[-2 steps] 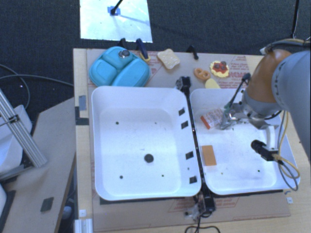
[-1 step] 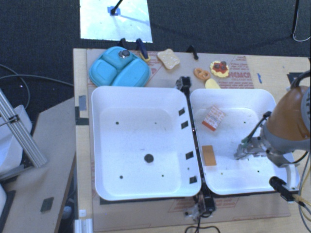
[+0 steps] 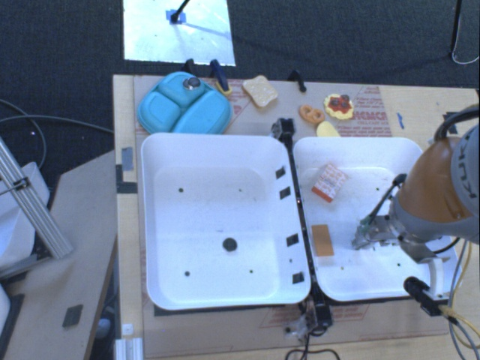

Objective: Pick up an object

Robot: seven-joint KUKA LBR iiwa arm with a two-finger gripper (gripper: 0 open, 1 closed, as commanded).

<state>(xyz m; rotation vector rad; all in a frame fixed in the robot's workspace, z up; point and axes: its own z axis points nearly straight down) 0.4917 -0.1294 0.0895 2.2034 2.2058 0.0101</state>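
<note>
I see gripper [image 3: 365, 237] low in right bin [image 3: 360, 287], near its right wall. Can't tell its state. Brown block [image 3: 322, 240] lies just left of gripper, near bin's left wall, long side pointing front to back. Red-white box [image 3: 329, 182] sits farther back-left.

Grey arm [image 3: 442, 201] (broad orange band), black cable.

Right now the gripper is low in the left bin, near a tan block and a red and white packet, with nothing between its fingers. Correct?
Not quite. The camera view shows the gripper in the right bin, not the left; the tan block and red and white packet are there too.
</note>
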